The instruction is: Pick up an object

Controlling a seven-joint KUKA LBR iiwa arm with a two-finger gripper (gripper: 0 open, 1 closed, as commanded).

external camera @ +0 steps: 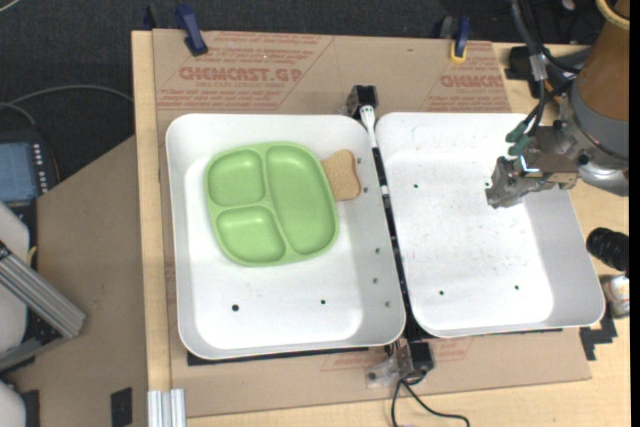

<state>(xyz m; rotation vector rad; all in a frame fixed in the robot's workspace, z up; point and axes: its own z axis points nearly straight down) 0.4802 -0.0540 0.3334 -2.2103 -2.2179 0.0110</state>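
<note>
The green divided plate (271,205) lay in the left bin (200,315), toward its upper middle, with a tan cracker-like piece (344,174) touching its rim at about two o'clock. My end effector (503,191) hung over the right bin (480,295), toward that bin's two o'clock corner, well apart from both; whether it was open or closed I could not tell.
</note>
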